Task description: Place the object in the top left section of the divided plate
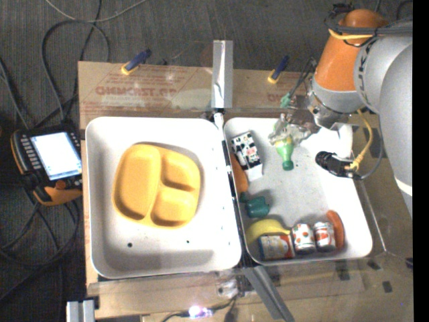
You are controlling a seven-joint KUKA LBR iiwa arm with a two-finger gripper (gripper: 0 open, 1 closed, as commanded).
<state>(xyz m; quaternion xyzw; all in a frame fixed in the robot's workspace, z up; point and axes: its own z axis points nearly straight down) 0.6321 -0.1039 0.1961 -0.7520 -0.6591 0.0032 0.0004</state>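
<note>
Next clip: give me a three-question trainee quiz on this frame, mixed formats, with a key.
1. True or false: the yellow divided plate lies in the left bin.
2. Which bin is the tool over? A) left B) right
3. Fill in: the small green bottle sits just below the tool, in the ____ bin.

Key: 1 true; 2 B; 3 right.
</note>
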